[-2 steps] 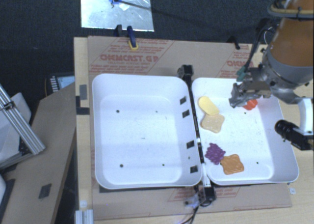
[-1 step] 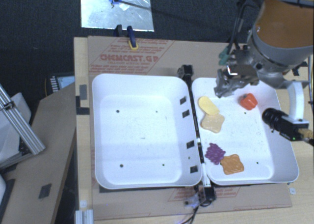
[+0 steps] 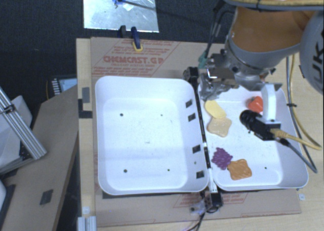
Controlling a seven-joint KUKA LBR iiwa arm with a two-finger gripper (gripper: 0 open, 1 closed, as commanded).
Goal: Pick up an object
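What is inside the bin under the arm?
A yellow piece, a beige piece, a purple piece, an orange piece and a red-orange piece lie in the bin. The arm covers its far end; anything there is hidden.

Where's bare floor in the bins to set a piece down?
Left bin: whole floor bare, wall to wall. Right bin: one free patch, between the orange piece and the right wall. Crowded along its left side: yellow piece, tan piece, purple piece, with the gripper at the far end.
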